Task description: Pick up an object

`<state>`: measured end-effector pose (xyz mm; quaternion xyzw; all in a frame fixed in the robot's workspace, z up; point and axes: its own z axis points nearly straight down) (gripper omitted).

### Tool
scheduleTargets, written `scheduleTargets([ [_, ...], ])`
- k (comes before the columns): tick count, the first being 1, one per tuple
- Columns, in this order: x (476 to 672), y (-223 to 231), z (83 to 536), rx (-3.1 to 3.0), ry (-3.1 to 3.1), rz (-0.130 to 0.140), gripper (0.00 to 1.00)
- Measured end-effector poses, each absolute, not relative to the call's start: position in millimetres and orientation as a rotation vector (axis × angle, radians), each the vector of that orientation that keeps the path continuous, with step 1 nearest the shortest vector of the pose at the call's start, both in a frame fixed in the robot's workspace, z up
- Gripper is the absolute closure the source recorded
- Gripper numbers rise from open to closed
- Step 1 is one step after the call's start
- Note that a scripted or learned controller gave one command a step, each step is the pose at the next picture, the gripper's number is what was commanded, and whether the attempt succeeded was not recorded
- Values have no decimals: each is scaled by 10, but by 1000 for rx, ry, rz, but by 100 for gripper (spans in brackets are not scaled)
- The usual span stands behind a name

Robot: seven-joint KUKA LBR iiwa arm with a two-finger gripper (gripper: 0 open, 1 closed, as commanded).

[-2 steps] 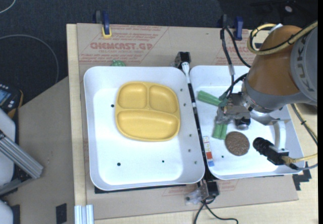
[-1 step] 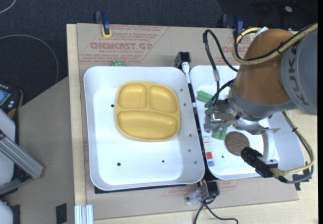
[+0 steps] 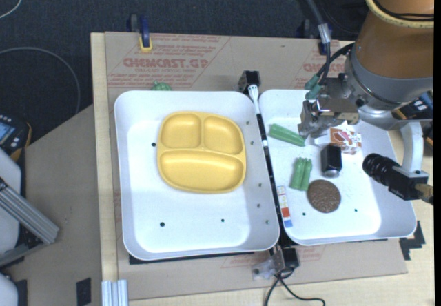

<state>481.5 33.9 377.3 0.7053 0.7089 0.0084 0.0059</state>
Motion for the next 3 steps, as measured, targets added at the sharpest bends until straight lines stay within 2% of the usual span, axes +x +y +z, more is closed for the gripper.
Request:
scheduleTargets([
  [1,4926,-354,2589,2235,2216,-15,100],
  [2,4785,315,2628,2217,2232,-1,100],
  [3,4807,457,3715,2211,2220,18,100],
])
